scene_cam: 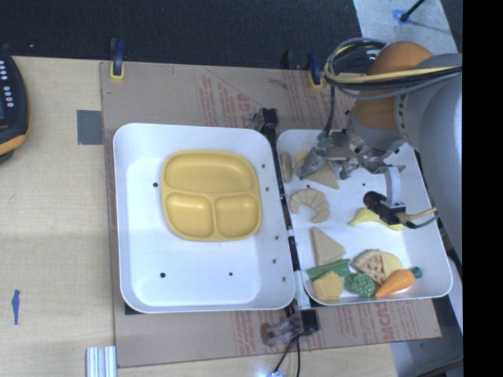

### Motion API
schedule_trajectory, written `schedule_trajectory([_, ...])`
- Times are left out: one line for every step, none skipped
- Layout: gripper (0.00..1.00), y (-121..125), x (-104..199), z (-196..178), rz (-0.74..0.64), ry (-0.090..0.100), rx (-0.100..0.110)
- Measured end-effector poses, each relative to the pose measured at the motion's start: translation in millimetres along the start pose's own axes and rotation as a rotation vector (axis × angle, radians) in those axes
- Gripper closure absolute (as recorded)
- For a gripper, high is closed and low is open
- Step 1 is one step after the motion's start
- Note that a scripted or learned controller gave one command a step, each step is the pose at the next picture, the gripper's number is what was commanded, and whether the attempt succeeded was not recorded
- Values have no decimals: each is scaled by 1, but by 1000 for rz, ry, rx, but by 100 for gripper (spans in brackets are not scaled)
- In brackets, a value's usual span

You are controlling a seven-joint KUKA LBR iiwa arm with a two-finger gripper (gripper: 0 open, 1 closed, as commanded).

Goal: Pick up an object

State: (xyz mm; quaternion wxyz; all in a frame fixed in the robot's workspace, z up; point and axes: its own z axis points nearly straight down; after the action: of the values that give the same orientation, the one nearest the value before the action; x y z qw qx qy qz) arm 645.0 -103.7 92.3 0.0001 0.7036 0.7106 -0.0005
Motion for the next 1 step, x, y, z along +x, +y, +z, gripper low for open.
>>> schedule_trajectory([0, 12, 6, 0, 4, 0, -1])
